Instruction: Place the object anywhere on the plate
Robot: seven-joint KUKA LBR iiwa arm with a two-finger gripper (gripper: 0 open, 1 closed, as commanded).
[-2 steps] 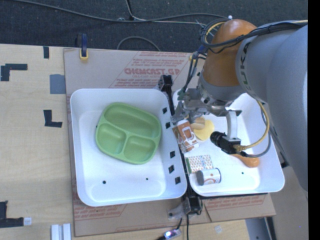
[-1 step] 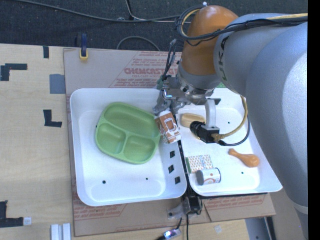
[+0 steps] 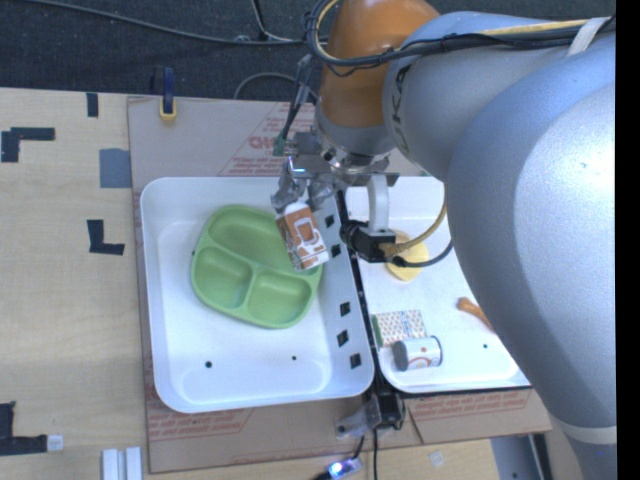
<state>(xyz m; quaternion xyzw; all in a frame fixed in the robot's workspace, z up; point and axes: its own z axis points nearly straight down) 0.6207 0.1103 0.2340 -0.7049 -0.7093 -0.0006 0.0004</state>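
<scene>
Grey arm [image 3: 520, 168] hangs over the plate [image 3: 250, 268]; gripper [image 3: 300, 193] clamps the packet [image 3: 303, 238] above the plate's right rim. Released here, it could tip off that edge.

Between the fingers of the dark gripper [image 3: 300, 203] sits an orange-brown and white packet [image 3: 303, 239]; just below the jaws lies a light green divided plate [image 3: 240, 278] in a white bin [image 3: 165, 268].
</scene>
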